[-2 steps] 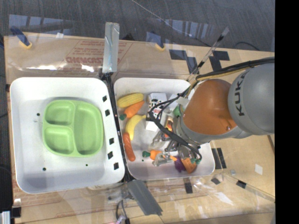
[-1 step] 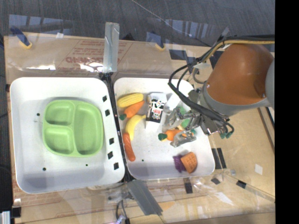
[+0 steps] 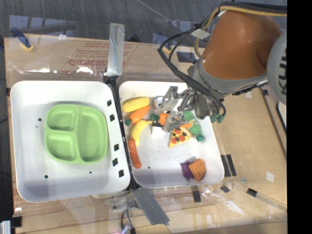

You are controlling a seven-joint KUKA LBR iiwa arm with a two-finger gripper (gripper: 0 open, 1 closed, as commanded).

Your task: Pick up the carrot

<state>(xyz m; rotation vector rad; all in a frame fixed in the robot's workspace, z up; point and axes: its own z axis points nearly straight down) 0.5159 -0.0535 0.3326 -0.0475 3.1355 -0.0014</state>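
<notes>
We see the tool (image 3: 168, 115) low in the right bin (image 3: 214, 172), its fingers slightly spread about the carrot (image 3: 164, 117).

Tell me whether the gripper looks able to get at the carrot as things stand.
Probably yes. The gripper hangs in the right bin just beside the carrot, whose top looks uncovered. But the corn cob and banana press close on either side, leaving little finger room.

Glossy plastic carrot (image 3: 139, 114), smooth matt green plate (image 3: 76, 133), white plastic bins (image 3: 24, 145)
</notes>
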